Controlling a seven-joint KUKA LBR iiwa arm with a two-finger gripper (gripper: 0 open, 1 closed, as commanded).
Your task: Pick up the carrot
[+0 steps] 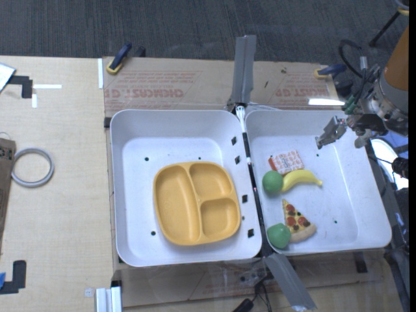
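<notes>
My gripper (343, 137) hovers over the back right part of the right bin (364, 194). Its two fingers are spread open with nothing between them. Below and to its left in that bin lie a red and white striped piece (286, 160), a yellow banana (301, 179) and a green ball (273, 182). Nearer the front are a pizza slice (298, 220) and a second green ball (279, 235). The gripper touches none of them.
The left bin (130, 194) holds a yellow divided plate (197, 202). A grey divider bar (244, 70) runs back from between the bins. A tape roll (30, 167) lies on the bench at far left. Cables hang by the arm at right.
</notes>
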